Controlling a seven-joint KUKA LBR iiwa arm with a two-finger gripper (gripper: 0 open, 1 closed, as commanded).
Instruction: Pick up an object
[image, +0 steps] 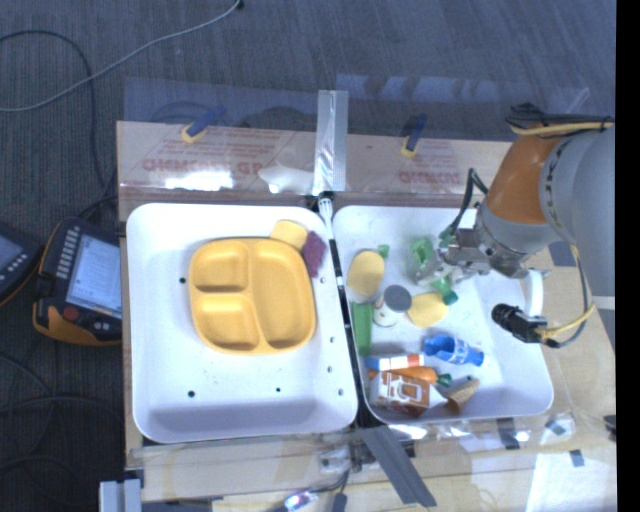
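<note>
My gripper (450, 265) hangs low over the upper middle of the right bin (520, 375), reaching in from the right under the orange-banded wrist. Directly beneath and beside it lie a green toy (425, 250) and a small green piece (446, 294). A yellow lump (428, 310) sits just below the gripper, with a grey round disc (397, 298) to its left. A larger yellow fruit shape (366, 270) lies near the bin's left wall. I see nothing lifted clear of the bin.
The right bin also holds a green stick (361, 322), a blue bottle (452, 350), an orange-and-white box (405, 385) and a brown cone (462, 392). The left bin (160, 380) holds a yellow divided tray (250, 295), a yellow piece (290, 233) and a purple piece (315, 253).
</note>
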